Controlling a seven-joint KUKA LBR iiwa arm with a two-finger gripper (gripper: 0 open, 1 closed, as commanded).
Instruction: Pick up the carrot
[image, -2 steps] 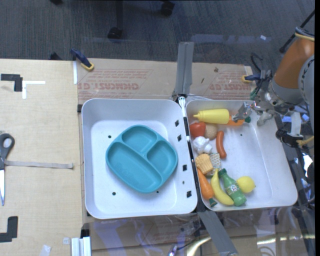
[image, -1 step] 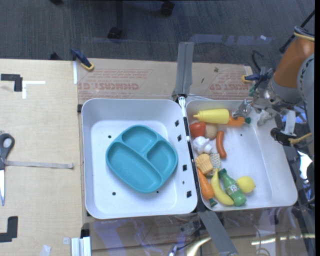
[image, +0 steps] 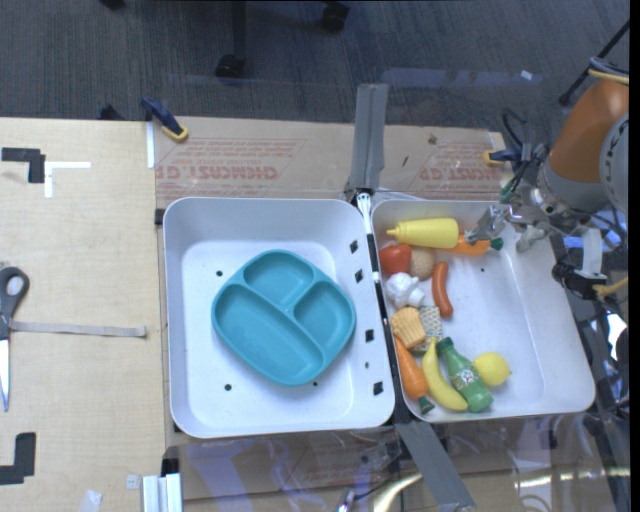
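An orange carrot (image: 411, 372) with a green end lies along the left wall of the right bin (image: 520, 310), beside the banana (image: 440, 378). A second, smaller orange piece with a green tip (image: 478, 245) lies at the back of that bin, against the right end of the yellow mustard bottle (image: 428, 233). My gripper (image: 503, 224) reaches in from the right and hangs low over the bin's back right part, its tip right at this small orange piece. Whether it touches the piece is too small to make out.
The right bin also holds a tomato (image: 395, 258), garlic (image: 403, 289), a red sausage (image: 442, 290), a waffle piece (image: 408, 325), a green bottle (image: 465, 378) and a lemon (image: 492, 369). A blue divided plate (image: 284, 317) lies in the left bin (image: 185, 330).
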